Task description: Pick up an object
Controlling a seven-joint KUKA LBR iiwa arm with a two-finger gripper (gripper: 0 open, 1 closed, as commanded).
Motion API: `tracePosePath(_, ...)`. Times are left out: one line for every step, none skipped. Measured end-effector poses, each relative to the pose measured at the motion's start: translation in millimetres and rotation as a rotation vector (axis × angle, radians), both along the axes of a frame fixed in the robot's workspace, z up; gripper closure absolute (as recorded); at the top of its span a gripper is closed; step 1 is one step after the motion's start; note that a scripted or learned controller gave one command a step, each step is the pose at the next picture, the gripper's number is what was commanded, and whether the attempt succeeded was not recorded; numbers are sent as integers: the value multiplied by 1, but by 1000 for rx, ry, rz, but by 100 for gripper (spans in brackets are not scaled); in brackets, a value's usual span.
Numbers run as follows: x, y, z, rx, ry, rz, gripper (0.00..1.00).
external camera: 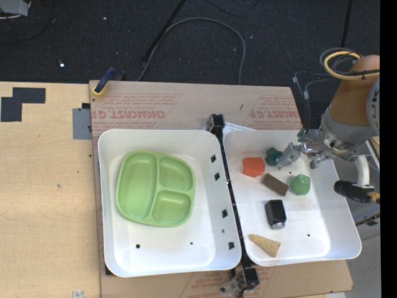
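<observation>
so, from the overhead camera, two shallow white bins sit side by side on the bench. the left white bin (111, 241) carries a pale green plastic divided tray (156, 188) with three compartments, lying flat toward its left half. over in the right white bin (338, 244), the loose pieces are spread out: a small orange-red rounded block (253, 167) near the divider, a dark teal lump (273, 156) just beside it toward the back, a flat dark brown rectangular block (275, 184) at a slant in the middle, a bright green rounded object (300, 184) just beside the brown one on its right, a black boxy object (276, 214) nearer the front, and a tan wedge-shaped piece (265, 245) at the front edge. the grey arm with its orange band (351, 98) reaches in from the right, and the two-finger gripper (304, 156) hovers low at the back of the right bin, between the teal lump and the green object. its metal fingers (286, 158) are spread apart, released, nothing between them.
</observation>
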State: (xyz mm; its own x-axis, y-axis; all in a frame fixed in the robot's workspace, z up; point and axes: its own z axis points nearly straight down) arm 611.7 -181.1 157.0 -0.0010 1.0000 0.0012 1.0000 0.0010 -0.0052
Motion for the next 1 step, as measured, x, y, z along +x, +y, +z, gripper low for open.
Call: tracePosePath(-1, -6, -61, 0, 0, -1, 0)
